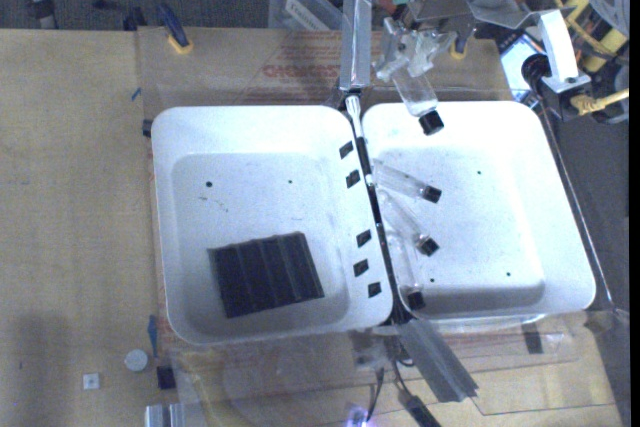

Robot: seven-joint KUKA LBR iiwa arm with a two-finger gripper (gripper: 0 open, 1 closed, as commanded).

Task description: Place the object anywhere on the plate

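End effector (420, 65) above right bin's (520, 130) far edge.

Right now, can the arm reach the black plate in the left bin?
Probably yes. The plate lies flat and uncovered in the left bin, and only the low rims between the bins separate it from the gripper.

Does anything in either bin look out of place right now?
Nothing stands out. The black ridged plate lies flat, slightly askew, in the left bin; clear black-capped tubes lie scattered in the right bin, under the gripper.
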